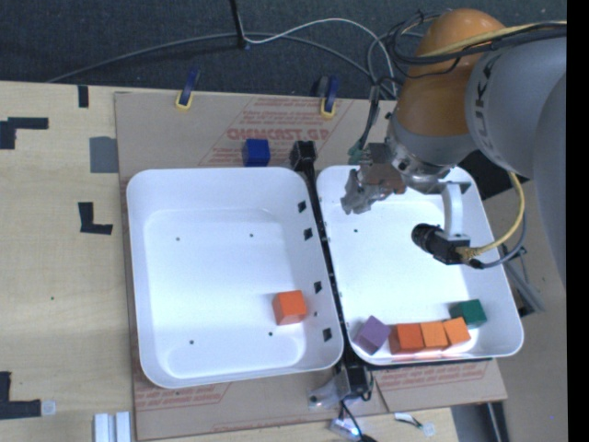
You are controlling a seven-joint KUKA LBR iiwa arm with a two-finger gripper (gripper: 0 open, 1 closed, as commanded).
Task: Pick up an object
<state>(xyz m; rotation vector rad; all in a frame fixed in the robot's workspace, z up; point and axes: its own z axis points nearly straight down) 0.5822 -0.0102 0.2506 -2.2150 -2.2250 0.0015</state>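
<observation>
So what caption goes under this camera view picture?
Gripper over right bin; orange block alone in left bin.

We see an orange cube (290, 307) lying alone in the left bin (175, 210) near its right wall, while a purple block (372, 334), two orange blocks (406, 338) (433, 336), a lighter orange block (456, 331) and a green block (471, 313) line the right bin's (396, 274) near edge.

White bins (156, 247); orange cube (290, 307); purple block (372, 334); green block (471, 313).
</observation>
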